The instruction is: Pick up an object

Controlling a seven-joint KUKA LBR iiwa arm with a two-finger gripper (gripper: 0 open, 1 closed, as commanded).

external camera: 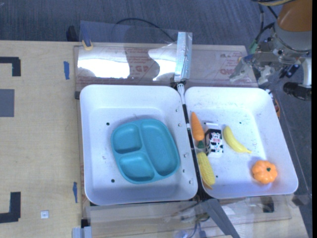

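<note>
Claw (pixel 257 66) above right bin (pixel 285 133) | carrot (pixel 197 127) 1 | banana (pixel 235 140) 1 | pumpkin (pixel 264 172) 1

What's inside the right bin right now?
The right bin holds a carrot, corn cob, banana, small pumpkin and a black-and-white item, partly hidden by the carrot and corn.

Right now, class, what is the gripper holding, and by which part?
Nothing. The gripper is above the right bin's far edge, with no object between its fingers.
</note>
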